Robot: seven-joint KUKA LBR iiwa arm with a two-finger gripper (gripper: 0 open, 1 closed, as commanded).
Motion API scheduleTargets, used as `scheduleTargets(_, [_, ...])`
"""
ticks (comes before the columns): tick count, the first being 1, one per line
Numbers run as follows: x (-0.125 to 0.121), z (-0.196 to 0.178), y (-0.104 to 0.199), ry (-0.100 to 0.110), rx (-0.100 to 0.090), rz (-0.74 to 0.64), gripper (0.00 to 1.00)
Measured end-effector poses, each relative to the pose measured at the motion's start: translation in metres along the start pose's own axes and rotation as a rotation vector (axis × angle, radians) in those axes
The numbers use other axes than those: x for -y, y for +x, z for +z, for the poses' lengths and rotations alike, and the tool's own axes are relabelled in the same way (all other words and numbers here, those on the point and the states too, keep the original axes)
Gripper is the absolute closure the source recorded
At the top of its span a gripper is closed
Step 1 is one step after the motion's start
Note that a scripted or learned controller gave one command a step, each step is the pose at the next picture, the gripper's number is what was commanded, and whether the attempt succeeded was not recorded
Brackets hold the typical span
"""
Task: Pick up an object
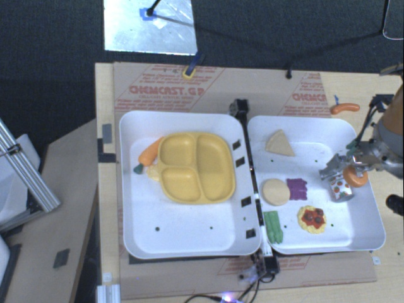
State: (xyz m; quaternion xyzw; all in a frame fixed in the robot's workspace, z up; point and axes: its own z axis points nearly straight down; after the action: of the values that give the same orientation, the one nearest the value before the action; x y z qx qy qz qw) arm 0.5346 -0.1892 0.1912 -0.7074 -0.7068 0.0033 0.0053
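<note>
Pale wooden surface (69,169) over dark carpet, covered by a cardboard sheet (170,87) with red print. Bearing two shallow white bins side by side.

Left bin (136,232): yellow compartment plate (192,168) at centre, lying flat; toy carrot (150,151) touching the plate's left rim, green end pointing down-left.

Right bin (366,232): tan wedge (279,144) near the upper wall; tan round disc (275,192) with a purple piece (297,187) just beside it on the right; green strip (273,226) near the lower left corner; small yellow disc with red topping (312,218) right of the strip, apart from it.

Arm (391,134): entering from the right edge, wrist lowered over the right side of the right bin, angled down and to the left. Gripper (339,183): low above the bin floor, well apart from the disc and the purple piece. Jaws: released or clenched, cannot tell. Small orange object (357,177): right against the gripper's metal head, on its right side; whether gripped, cannot tell.

Outside the bins: orange sausage-shaped toy (344,108) on the cardboard above the right bin.
</note>
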Motion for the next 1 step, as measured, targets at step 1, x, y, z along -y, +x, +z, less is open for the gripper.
scheduleTargets(1, [-0.0031,-0.0074,0.0005,-0.013,0.003,-0.004,0.00])
